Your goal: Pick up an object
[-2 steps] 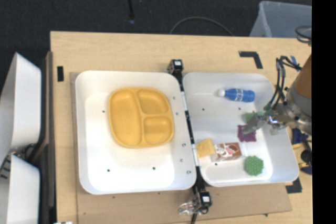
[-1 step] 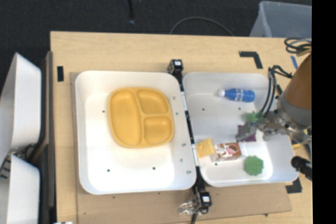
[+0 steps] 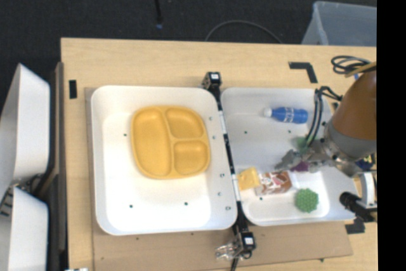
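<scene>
Along the front wall of the right bin (image 3: pixel 282 220), nearest the camera, a green knobbly ball (image 3: pixel 307 200) is sitting by itself, with a printed packet (image 3: pixel 276 182) and a yellow block (image 3: pixel 248 179) lying just to its left, the block close against the divider. Just behind them the gripper (image 3: pixel 299 160) is hanging low over the bin floor, a small purple thing (image 3: pixel 302 167) showing right under it; whether that piece is caught or merely lying beneath is too blurred to tell, and how the tool is set cannot be told either. By my judgement the pick is not yet done: nothing is rising clear of the bin, so grasp and lift are both remaining. Farther back, a blue bottle (image 3: pixel 287 115) is lying on its side near the rear wall. Across the divider, a yellow compartment tray (image 3: pixel 170 140) is resting in the left bin (image 3: pixel 114 200).
</scene>
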Tool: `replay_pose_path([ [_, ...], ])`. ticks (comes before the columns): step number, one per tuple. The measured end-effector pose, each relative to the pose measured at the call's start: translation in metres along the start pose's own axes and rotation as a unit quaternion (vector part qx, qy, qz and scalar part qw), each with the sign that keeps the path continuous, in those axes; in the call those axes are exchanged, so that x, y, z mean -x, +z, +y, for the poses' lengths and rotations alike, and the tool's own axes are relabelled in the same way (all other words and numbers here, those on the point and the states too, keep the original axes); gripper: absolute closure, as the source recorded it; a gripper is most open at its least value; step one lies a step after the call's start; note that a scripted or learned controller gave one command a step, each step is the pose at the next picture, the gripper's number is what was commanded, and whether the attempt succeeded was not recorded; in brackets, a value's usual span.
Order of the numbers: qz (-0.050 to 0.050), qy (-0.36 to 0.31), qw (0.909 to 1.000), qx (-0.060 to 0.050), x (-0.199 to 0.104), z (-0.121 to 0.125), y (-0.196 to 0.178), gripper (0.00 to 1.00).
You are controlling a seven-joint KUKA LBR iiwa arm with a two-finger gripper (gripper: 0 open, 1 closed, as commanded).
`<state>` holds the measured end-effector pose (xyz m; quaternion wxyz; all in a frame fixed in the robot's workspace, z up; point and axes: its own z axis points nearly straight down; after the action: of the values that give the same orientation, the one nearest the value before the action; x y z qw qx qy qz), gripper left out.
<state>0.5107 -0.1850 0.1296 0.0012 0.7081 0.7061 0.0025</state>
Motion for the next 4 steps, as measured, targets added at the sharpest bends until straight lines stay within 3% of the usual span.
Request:
replay_pose_path([
  [1, -0.002, 0.001, 1.0000, 0.005, 0.001, 0.002, -0.014, 1.00],
  [3, -0.002, -0.004, 1.0000, 0.001, 0.003, 0.017, -0.136, 1.00],
  [4, -0.002, -0.004, 1.0000, -0.001, 0.004, 0.018, -0.157, 1.00],
])
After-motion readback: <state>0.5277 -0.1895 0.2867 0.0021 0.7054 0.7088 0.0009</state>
